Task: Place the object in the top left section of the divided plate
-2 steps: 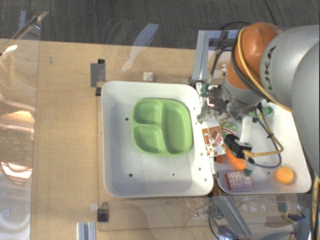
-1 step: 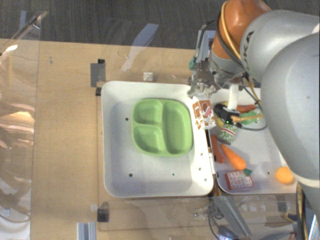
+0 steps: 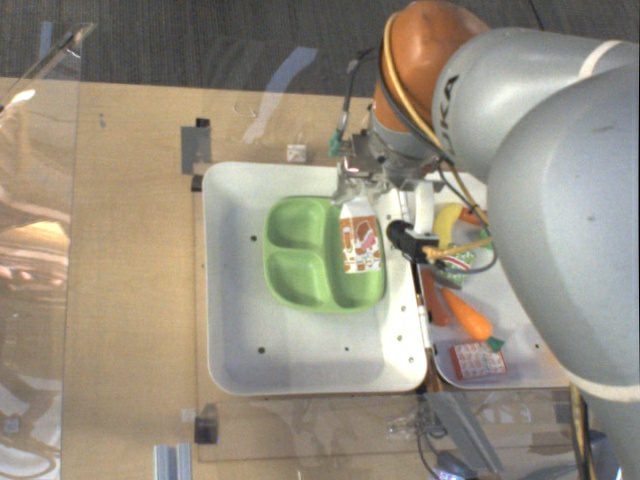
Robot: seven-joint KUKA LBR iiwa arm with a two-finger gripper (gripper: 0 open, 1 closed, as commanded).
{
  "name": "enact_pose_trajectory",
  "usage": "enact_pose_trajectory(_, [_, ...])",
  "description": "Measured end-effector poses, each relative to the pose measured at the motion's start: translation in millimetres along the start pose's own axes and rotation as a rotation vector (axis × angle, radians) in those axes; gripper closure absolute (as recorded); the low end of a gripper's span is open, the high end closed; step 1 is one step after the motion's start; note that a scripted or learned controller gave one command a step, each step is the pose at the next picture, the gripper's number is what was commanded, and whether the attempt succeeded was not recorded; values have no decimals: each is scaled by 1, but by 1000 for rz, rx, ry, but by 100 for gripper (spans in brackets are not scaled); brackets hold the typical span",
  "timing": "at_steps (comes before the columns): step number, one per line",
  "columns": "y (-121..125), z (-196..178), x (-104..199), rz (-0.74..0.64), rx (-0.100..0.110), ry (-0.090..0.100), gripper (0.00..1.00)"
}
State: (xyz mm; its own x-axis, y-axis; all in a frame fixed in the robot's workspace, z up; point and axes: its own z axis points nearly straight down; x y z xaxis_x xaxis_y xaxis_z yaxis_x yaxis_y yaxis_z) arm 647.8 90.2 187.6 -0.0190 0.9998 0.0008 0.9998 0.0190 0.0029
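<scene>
A green divided plate [image 3: 300, 253] lies in the left white bin [image 3: 300, 363]. It has two small sections on its left side and one long section on its right. My gripper [image 3: 352, 194] hangs over the plate's upper right rim. It is shut on the narrow top of a white packet with a red and brown picture [image 3: 361, 244]. The packet hangs down over the plate's long right section. The plate's two left sections hold nothing.
The right bin [image 3: 520, 373] holds a yellow banana [image 3: 449, 218], an orange carrot [image 3: 467, 315], a red stick-like item [image 3: 435, 303] and a small pink box [image 3: 478, 361]. A small white cube [image 3: 296, 152] sits on the bench behind the left bin. The arm covers much of the right bin.
</scene>
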Motion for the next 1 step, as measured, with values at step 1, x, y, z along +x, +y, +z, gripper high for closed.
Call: enact_pose_trajectory(1, [-2,10,52,-120,0,0,100])
